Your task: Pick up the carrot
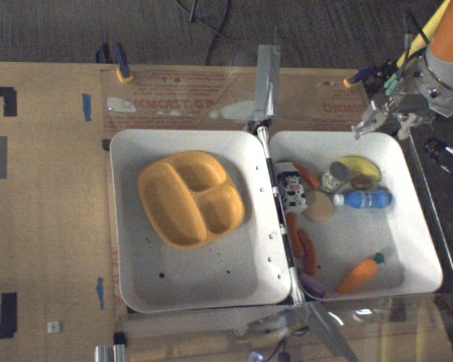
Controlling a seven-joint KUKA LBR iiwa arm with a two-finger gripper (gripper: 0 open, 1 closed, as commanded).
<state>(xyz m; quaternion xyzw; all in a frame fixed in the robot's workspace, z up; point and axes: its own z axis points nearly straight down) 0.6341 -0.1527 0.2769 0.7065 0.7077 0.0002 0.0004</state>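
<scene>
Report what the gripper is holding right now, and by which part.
Nothing. The gripper hangs open above the right bin's far rim, while the carrot lies untouched near that bin's front.

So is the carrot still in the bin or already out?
In. The carrot lies flat on the right bin's floor, near its front edge, untouched.

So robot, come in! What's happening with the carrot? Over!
Gripper above right bin's far rim, holding nothing. Carrot lying untouched near bin's front. Blue bottle and banana lie between.
</scene>
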